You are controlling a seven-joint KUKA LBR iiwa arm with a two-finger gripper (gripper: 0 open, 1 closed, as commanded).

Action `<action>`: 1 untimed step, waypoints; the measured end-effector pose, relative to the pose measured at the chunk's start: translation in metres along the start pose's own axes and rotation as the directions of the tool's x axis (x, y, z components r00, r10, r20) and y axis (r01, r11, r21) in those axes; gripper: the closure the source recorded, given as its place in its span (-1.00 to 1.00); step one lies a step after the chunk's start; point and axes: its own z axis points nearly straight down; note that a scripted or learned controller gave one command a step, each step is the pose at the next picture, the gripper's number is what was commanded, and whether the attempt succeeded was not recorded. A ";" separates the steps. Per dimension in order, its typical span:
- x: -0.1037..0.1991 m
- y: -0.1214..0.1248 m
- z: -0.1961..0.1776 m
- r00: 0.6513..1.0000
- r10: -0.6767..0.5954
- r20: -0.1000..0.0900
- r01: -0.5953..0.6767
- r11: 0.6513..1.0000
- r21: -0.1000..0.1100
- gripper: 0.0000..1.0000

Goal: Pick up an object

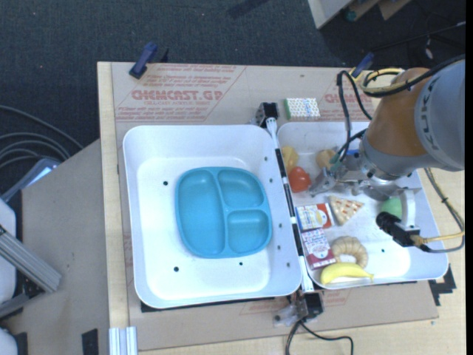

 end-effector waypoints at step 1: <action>-0.007 0.089 0.016 1.000 0.002 -0.005 -0.001 0.999 0.032 -1.00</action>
